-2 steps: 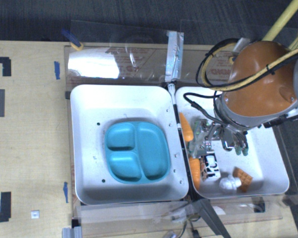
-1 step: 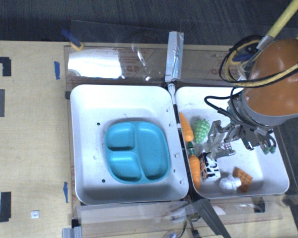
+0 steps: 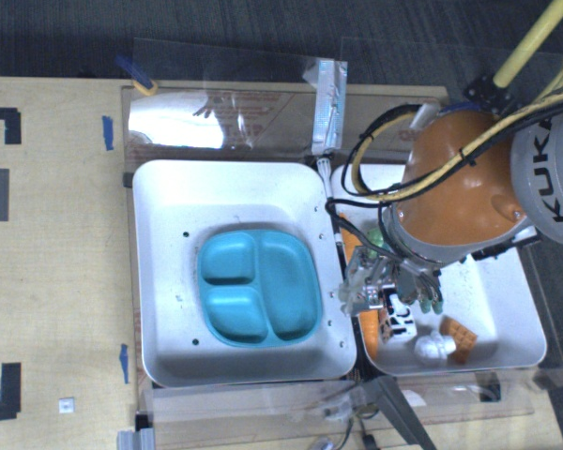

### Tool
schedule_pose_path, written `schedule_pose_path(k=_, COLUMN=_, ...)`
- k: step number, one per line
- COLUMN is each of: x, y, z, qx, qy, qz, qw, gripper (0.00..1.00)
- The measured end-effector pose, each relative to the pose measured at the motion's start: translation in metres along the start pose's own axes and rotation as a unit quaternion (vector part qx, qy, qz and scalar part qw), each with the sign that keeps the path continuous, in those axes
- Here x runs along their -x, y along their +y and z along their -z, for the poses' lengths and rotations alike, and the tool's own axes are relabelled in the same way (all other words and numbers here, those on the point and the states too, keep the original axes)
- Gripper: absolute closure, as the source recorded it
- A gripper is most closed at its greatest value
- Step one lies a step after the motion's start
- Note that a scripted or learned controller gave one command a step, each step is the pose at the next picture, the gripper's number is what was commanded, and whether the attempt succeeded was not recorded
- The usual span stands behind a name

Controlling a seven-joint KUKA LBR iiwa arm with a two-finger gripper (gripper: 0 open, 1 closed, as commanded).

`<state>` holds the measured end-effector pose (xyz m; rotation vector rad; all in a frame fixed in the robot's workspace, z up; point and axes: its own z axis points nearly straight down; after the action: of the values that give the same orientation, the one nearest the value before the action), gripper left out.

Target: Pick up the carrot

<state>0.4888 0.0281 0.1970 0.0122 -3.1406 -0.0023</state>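
The hand [image 3: 387,293] is seen low in the right bin [image 3: 521,345], over the carrot [image 3: 368,324] by the bin's left wall. Blue divided plate [image 3: 259,285] is noted in the left bin [image 3: 159,214].

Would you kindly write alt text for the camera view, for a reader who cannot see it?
A grey KUKA arm with an orange band reaches from the right into the right white bin, its gripper low over an orange carrot near that bin's left wall. The left white bin holds a blue divided plate; a small white item and an orange piece lie beside the carrot.
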Motion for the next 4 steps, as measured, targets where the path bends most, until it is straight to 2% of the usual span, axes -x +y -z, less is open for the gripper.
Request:
schedule_pose_path(k=1, x=0.0, y=0.0, z=0.001, qx=0.0, qy=-0.001, qz=0.0, qw=1.0, gripper=0.0)
schedule_pose_path(k=2, x=0.002, y=-0.031, z=-0.012, qx=0.0, qy=-0.001, qz=0.313, qw=0.9496, gripper=0.0)
schedule_pose_path(k=3, x=0.0, y=-0.042, z=0.005, qx=-0.001, qy=-0.003, qz=0.625, qw=0.7803, gripper=0.0)
schedule_pose_path(k=4, x=0.085, y=-0.027, z=-0.012, qx=0.0, qy=-0.003, qz=0.749, qw=0.6624, gripper=0.0)
